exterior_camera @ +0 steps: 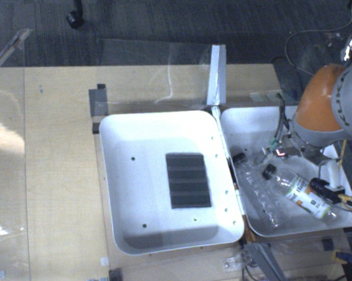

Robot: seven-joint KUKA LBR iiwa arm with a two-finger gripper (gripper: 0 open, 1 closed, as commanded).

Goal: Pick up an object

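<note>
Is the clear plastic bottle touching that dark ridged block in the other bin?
Apart. The camera view shows the bottle in the right bin and the dark block in the left bin, bin walls between them.

The arm is reaching over the right bin — a bottle is lying inside it.

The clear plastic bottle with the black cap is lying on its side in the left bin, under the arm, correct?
Not quite. The camera view shows the clear plastic bottle lying on its side in the right bin, not the left bin. It does lie under the arm, black cap pointing toward the left bin.
</note>
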